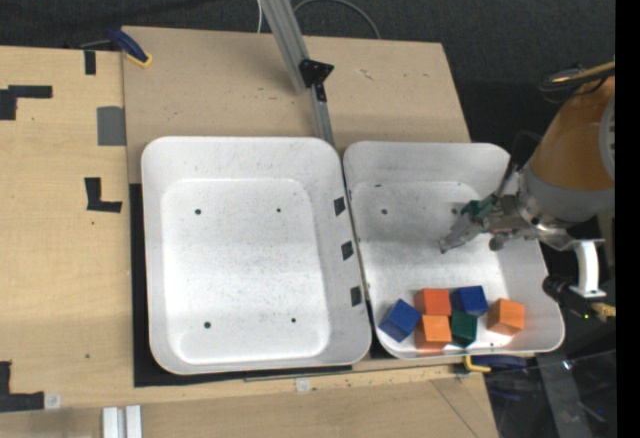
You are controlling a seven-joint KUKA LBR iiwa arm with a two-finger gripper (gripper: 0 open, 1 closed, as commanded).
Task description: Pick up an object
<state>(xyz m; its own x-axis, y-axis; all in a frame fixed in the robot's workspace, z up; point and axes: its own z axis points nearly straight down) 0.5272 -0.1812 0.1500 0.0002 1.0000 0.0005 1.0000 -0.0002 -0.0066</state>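
Blocks are lying in a loose cluster in the right bin (420,152), on the camera side of the gripper (468,231) and well apart from it. Nearest the gripper are sitting an orange block (435,301) and a blue block (469,299), side by side. Just beyond them from the gripper, by the bin's near rim, a second orange block (436,329) and a green block (463,328) are resting. A second blue block (400,318) is lying at the cluster's end toward the left bin (240,148), and a third orange block (507,315) is sitting at the end toward the arm (572,158).

The gripper is hanging over the bare middle of the right bin, and nothing is showing in its grasp. Whether it is spread or pressed together cannot be told at this size. The arm is reaching in across the bin's outer rim, its orange band showing above the wrist.

The left bin is lying well to the far side of the gripper from the arm, its rim touching the right bin's. Behind the gripper, a metal bar (277,1) is slanting across the bench (200,76) toward the seam between the bins.
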